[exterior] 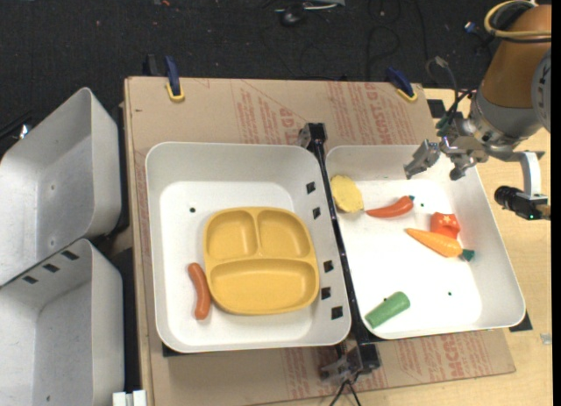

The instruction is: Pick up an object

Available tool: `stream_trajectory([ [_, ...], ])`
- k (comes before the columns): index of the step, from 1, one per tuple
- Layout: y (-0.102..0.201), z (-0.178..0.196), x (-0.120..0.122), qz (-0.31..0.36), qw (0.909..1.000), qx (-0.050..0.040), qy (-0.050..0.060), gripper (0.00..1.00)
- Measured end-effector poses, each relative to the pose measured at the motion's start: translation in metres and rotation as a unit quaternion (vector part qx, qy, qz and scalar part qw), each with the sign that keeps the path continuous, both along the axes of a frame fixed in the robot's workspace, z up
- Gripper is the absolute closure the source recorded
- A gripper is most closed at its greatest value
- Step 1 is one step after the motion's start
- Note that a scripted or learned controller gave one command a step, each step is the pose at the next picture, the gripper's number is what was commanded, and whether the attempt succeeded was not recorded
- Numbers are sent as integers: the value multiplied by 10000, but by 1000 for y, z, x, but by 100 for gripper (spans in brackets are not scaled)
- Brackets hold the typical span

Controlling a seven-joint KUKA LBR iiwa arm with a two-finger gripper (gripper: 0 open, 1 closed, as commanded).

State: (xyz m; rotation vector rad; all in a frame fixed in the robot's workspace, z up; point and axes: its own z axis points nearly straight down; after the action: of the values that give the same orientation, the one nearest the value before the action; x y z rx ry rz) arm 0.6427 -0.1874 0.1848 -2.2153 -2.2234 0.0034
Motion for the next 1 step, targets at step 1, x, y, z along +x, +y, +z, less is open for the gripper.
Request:
stream_trajectory([
  [1, 8, -58, 5, 1, 10000, 1, 0, 0],
])
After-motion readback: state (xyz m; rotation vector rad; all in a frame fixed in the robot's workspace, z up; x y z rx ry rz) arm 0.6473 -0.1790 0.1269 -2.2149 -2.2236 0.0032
